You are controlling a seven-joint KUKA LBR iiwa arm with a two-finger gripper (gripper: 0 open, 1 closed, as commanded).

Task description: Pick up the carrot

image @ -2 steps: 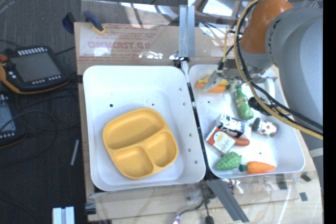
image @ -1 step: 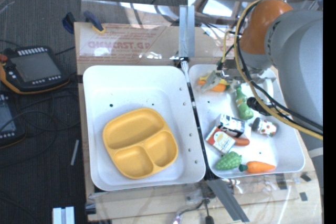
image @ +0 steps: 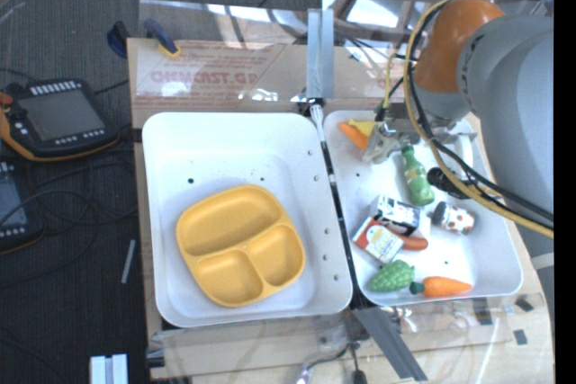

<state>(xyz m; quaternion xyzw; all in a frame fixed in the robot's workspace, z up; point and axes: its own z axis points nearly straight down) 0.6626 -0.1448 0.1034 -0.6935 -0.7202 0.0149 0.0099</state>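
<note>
Off the bench's left edge, on the dark floor, a teach pendant (image: 52,117) with an orange casing lies among black cables. On the bench, the left bin (image: 180,157) holds a yellow divided plate (image: 239,244) with three compartments, set toward the bin's front half. Behind both bins, along the back edge of the bench, lies a brown cardboard sheet (image: 216,76) with red lettering, and a blue clamp (image: 160,36) sits at its back left corner. A vertical metal post (image: 319,58) rises at the divider between the two bins. The right bin (image: 504,270) carries the clutter. In its back left corner lies a small orange wedge-shaped piece (image: 355,134). The gripper (image: 385,142) hangs over this back area, just beside the orange piece; whether its fingers are apart or together cannot be told, and nothing is seen between them. Just right of the gripper stands a green bottle (image: 416,177), tilted. Toward the bin's middle lies a small printed carton (image: 389,231) resting partly on a red item (image: 414,243). A small white and red object (image: 453,218) lies to the right of it. Near the front edge sits a green leafy toy vegetable (image: 391,276), and just beside it on the right lies the carrot (image: 441,287), flat along the bin's front wall, its green end touching or nearly touching the leafy vegetable. The carrot is well apart from the gripper, with the carton and bottle between them. The grey arm (image: 513,85) with its orange band covers the bench's back right corner.
</note>
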